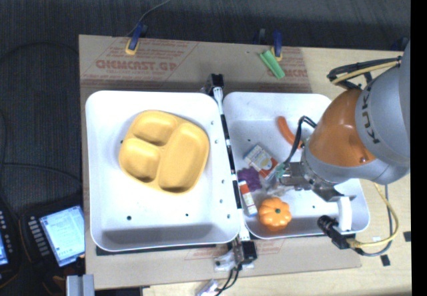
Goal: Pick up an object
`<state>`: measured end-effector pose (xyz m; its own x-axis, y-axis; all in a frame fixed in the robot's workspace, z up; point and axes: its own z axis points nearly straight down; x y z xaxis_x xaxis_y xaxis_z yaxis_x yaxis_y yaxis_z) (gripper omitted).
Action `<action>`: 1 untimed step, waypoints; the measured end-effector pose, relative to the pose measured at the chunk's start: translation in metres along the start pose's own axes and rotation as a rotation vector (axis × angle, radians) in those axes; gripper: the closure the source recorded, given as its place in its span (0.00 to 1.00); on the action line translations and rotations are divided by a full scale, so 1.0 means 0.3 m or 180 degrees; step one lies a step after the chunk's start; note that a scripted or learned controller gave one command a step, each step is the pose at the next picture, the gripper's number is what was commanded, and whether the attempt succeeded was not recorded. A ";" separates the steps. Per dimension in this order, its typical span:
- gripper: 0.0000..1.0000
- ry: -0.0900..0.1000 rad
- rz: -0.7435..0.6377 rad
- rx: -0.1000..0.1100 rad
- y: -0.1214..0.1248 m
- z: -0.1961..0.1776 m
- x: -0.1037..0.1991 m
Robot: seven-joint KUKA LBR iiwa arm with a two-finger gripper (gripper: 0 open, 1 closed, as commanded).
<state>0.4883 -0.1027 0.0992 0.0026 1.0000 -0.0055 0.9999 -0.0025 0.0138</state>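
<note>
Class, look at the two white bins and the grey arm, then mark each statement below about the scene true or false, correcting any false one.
1. The yellow three-part plastic tray lies in the left white bin. True.
2. The small orange pumpkin lies in the left bin. False: it is in the right white bin.
3. The grey arm reaches over the right bin. True.
4. The green clip lies inside a bin. False: it sits on the brown board behind the bins.

The arm (363, 131) covers much of the right bin (267, 105) (an orange stick (285, 129) runs under it), and its wrist hides the gripper's fingertips.
</note>
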 end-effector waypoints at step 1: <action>1.00 0.0015 -0.0013 0.0036 0.266 -0.409 0.152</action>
<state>0.5664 -0.0566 0.2228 -0.0014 1.0000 -0.0009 1.0000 0.0014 0.0025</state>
